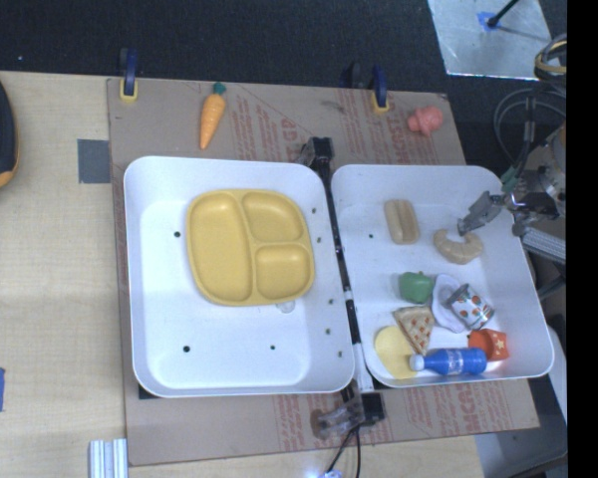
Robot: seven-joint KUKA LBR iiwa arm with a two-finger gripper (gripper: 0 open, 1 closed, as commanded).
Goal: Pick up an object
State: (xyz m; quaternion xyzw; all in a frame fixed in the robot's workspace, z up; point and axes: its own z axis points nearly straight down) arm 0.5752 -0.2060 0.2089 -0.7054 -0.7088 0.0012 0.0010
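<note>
Presently, the gripper (475, 217) is seen at the right bin's (364, 192) far right edge, poised just above the tan croissant-shaped piece (458, 246); whether its jaws are parted or closed cannot be told, and nothing is seen held. Within that right bin, a bread roll (402, 220) is noted toward its back, a green piece (416, 287) near its middle, and a pizza slice (415, 328), a blue bottle (450, 362) and a red piece (489, 345) along its front. To that bin's left, a yellow divided plate (249, 245) is recorded in the left bin (159, 297).
</note>
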